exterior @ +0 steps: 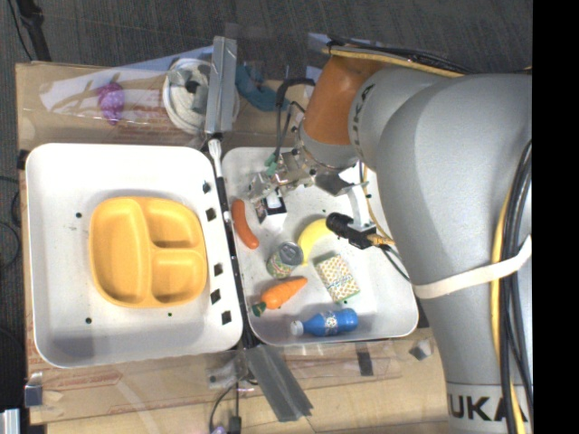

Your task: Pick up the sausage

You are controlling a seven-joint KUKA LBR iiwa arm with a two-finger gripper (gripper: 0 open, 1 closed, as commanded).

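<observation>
1. Camera view looks down on two white bins: the left bin holds a yellow tray, and the right bin holds the loose items.
2. Sausage, orange-red, lies near the right bin's left wall, its length running roughly along that wall.
3. Arm comes in from the right, with its orange band over the bin's upper part.
4. Gripper hangs over the upper left of the right bin, just above and to the right of the sausage's upper end; nothing shows between its fingers, and whether they are apart or together cannot be told.
5. Can stands just right of the sausage's lower end, beside a yellow ball.
6. Carrot lies below the can, and a blue bottle lies along the bin's lower edge.
7. Dotted box rests between the ball and the bottle.
</observation>
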